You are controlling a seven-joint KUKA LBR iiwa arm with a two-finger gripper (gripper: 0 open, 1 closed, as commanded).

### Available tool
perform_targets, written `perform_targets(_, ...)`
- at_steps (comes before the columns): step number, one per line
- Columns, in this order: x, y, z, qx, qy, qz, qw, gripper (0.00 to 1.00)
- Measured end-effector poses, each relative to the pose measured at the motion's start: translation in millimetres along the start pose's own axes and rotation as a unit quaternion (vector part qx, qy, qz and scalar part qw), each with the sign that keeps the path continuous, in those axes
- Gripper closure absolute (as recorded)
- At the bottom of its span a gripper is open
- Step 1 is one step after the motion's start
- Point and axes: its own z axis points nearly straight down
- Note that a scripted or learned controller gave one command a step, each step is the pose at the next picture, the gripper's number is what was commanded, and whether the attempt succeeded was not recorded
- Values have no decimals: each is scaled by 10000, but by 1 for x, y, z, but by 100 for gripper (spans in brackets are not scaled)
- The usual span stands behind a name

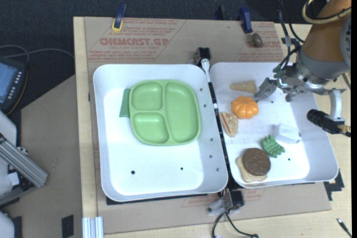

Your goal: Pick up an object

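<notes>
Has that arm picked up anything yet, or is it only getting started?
Nothing looks lifted yet. The gripper hangs over the right bin, just above the orange toy pumpkin, with nothing visible between its fingers. The burger and the green divided plate in the left bin lie untouched. The grasp and lift are left.

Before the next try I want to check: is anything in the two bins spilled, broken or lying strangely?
Nothing stands out. The green tray lies flat in the left bin; the small toy foods, such as the orange pumpkin, lie apart in the right bin.
</notes>
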Motion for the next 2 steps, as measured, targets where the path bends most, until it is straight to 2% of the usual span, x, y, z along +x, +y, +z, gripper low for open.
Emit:
perform_targets(1, 7, 1, 44, -97, -29, 17, 9999, 0)
perform_targets(2, 8, 1, 70, -6, -4, 6, 10000, 0)
